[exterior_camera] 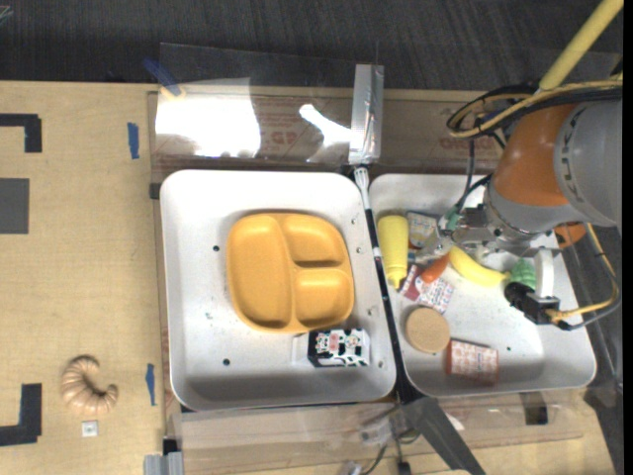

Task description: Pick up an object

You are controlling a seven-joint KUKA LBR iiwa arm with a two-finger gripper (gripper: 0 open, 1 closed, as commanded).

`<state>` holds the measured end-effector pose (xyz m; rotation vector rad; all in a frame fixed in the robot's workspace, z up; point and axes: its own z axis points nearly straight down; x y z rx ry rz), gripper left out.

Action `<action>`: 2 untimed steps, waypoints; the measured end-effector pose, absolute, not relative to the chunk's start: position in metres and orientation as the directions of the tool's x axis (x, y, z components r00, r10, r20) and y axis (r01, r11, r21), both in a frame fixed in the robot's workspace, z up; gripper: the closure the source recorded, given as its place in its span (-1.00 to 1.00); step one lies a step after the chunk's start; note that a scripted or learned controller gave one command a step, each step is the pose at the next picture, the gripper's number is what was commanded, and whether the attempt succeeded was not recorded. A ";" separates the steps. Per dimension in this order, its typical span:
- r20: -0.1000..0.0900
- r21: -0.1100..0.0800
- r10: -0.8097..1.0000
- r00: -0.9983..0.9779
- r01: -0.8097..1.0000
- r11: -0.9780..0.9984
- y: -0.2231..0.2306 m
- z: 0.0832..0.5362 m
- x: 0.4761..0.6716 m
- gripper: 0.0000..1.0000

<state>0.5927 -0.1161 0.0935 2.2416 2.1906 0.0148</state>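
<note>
Floor: dark grey carpet runs along the top, behind a tan counter point(79, 265).
Counter marks: two black corner brackets and one dark grey square at the left edge, cut off by the frame; at least three strips of blue tape point(134, 139).
Bins: two, white and shallow, side by side: left bin point(193, 265), right bin point(554, 354).
Behind the bins: one clear glossy sheet point(257, 122), with glare hiding what lies under it.
Left bin, two things: one yellow-orange divided plate point(267, 265) with three compartments, and one small black-and-white cow-patterned piece point(338, 346) touching the plate's near edge.
Right bin, counted where clear: one yellow bottle point(394, 245) along the left wall, one banana point(475, 268), one red-and-white packet point(432, 287), one round tan disc point(428, 331), one red-and-white can point(472, 359) on its side near the front wall.
Writing: the packet and can carry print, too small to read; no brand can be made out.
Outside the bins: one tan, curled, ridged toy point(89, 384) on the counter at the lower left.
Arm: grey arm point(593, 156) with its orange band point(529, 166) reaches in over the right bin's back half.
Jaws: low by the banana's upper end, among crowded items; I cannot tell whether spread or pressed together.
Hard to make out: small things between bottle and banana overlap, partly hidden by the wrist.
</note>
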 end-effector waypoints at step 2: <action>0.002 0.002 0.970 0.244 0.970 -0.244 -0.060 0.186 0.580 1.00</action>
